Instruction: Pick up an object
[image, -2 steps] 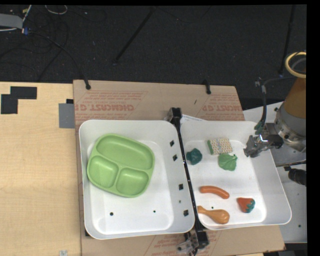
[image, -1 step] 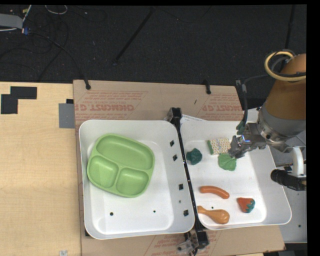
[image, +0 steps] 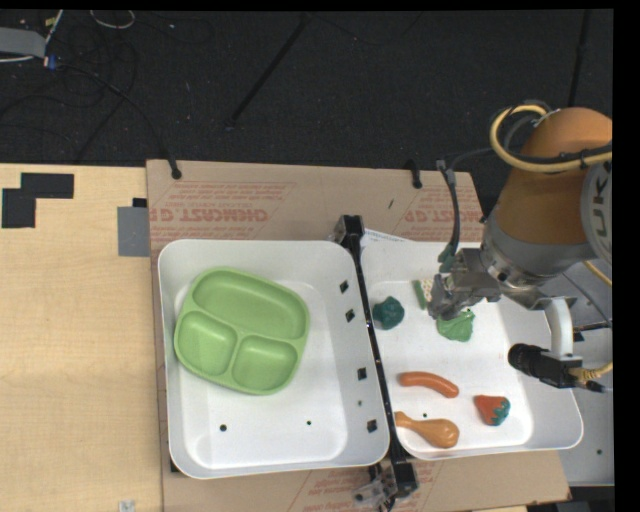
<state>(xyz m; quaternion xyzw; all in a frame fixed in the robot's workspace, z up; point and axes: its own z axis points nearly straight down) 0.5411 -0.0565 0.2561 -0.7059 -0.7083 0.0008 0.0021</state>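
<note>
While its finger state cannot be told from above, the gripper (image: 452, 300) is being held over a green toy (image: 458, 326) near the right bin's (image: 560, 435) far edge. A divided green plate (image: 241, 331) is being carried in the left bin (image: 200, 440).

— What covers the desk (image: 70, 330)?

— Pale wood shows on the left. A sheet of cardboard (image: 260, 200) with red print lies over the middle and right part.

— And on the cardboard?

— Two shallow white bins, side by side, touching along a black divider. The left bin (image: 250, 440) sits nearer the bare wood, the right bin (image: 540, 425) next to it.

— Anything on the bare wood itself?

— Black patches (image: 35, 195) near the far left corner, and a grey square (image: 131, 230) just beside the cardboard's edge.
</note>
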